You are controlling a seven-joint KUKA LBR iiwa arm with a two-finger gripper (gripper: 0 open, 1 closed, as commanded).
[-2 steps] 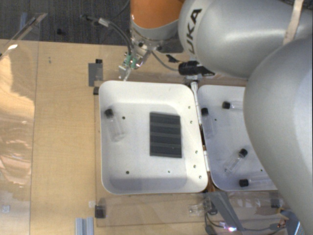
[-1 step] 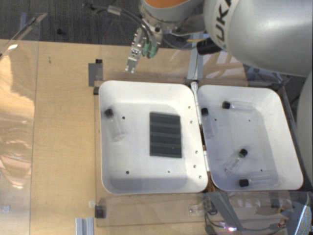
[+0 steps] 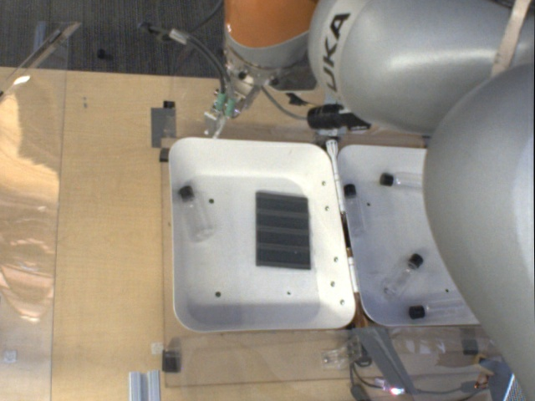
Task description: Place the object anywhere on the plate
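Arm (image 3: 418, 57): grey, with an orange band (image 3: 267, 11), taking up the top and right of the camera view and hanging over the right bin.

Bench (image 3: 92, 224): pale wood, carrying both bins.

Left bin (image 3: 192, 307): white and shallow, lying beside the right bin (image 3: 372, 303), their rims almost touching.

Plate (image 3: 282, 230): dark, ribbed and rectangular, lying flat in the middle of the left bin.

Gripper (image 3: 221, 109): hanging below the orange band, over the bench just beyond the left bin's far rim, well apart from the plate. Whether it is spread or closed cannot be told; nothing is showing in it.

Left-bin tube (image 3: 192, 211): clear with a black cap, lying near that bin's left wall, apart from the plate.

Other tubes (image 3: 401, 276): several clear, black-capped, lying scattered in the right bin.
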